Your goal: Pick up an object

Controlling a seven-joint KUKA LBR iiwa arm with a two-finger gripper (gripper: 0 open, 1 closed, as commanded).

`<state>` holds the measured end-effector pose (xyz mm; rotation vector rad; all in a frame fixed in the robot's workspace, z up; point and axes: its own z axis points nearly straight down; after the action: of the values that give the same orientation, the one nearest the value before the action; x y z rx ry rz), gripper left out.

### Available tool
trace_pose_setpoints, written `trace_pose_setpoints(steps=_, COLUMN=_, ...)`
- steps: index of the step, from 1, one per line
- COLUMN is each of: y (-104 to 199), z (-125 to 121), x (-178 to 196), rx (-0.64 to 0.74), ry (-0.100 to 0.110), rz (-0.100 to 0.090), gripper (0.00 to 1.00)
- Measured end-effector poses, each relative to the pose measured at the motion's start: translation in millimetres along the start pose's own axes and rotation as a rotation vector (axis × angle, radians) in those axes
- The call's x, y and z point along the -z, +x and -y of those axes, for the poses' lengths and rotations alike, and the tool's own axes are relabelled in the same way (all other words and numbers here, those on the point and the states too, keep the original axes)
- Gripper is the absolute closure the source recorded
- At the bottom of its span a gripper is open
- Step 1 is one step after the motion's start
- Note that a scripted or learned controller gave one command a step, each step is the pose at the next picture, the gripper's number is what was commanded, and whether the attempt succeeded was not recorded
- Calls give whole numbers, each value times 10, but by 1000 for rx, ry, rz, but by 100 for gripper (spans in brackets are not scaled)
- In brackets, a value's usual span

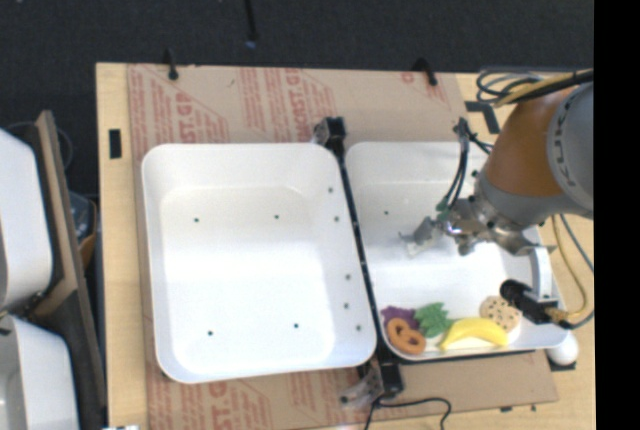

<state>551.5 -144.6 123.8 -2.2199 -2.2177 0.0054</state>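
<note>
My pincer [425, 234], spread and pinching nothing, hangs mid right bin [400, 168]; the banana [473, 334] lies along its near edge by the cookie [498, 312], seemingly light, smooth, best gripped across its middle.

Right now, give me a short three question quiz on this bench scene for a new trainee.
1. True or false: the banana lies in the left bin.
2. Which bin does the end effector hang over? A) left B) right
3. Fill in: the toys cluster along the right bin's ____ edge.

Key: 1 false, it lies in the right bin. 2 B. 3 near, by the green toy and pretzel.
</note>
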Motion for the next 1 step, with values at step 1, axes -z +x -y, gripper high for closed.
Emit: trace_pose_setpoints(steps=1, y=62, z=-163, x=483, rx=2, ry=-10, rz=1, gripper=0)
